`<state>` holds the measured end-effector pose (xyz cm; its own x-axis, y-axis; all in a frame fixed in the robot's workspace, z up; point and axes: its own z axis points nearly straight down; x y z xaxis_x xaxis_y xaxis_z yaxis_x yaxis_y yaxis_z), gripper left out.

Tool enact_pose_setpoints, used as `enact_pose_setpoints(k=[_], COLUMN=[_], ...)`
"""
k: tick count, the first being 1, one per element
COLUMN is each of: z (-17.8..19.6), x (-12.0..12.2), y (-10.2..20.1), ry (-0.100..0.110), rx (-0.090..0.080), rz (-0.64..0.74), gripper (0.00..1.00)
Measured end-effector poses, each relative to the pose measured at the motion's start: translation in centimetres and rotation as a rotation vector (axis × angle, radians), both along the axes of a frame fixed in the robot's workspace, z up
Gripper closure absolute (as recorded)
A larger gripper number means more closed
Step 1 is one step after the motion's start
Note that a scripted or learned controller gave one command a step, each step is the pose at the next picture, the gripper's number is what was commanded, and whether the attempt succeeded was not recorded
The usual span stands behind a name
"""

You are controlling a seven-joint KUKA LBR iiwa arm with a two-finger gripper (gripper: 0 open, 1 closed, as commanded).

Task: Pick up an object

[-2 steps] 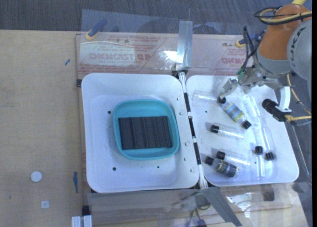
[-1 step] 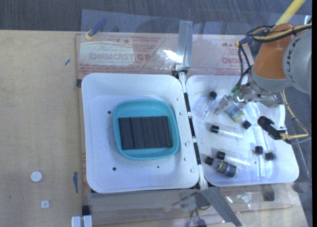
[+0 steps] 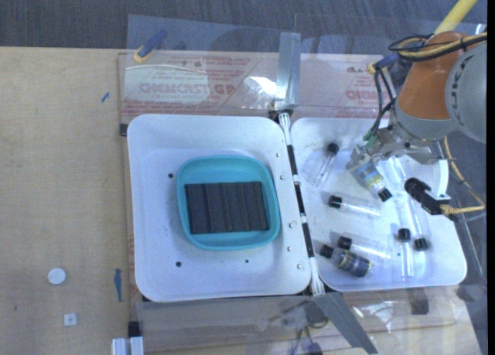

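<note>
My gripper (image 3: 368, 160) hangs low over the upper middle of the right bin (image 3: 452, 268). Just below it lies a small vial with a yellow label (image 3: 376, 181) and a black cap; I cannot tell whether they touch. Several clear vials with black caps lie scattered in this bin: one (image 3: 325, 162) to the gripper's left, one (image 3: 353, 206) below it, one (image 3: 407, 257) near the front right. A short dark bottle (image 3: 353, 264) rests near the front of the bin.
The left bin (image 3: 147, 191) holds a teal tray (image 3: 186, 183) with a dark ribbed insert (image 3: 227, 207). A ridge (image 3: 297, 199) divides the two bins. A clear plastic sheet (image 3: 201, 83) lies behind them.
</note>
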<state>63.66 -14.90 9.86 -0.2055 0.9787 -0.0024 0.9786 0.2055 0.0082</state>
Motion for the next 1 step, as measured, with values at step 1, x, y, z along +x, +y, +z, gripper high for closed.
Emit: enact_pose_setpoints(k=[1], z=[12.19], x=[-0.50], y=[5.28], ry=[0.006], rx=[0.000], rz=[-0.072], gripper=[1.00])
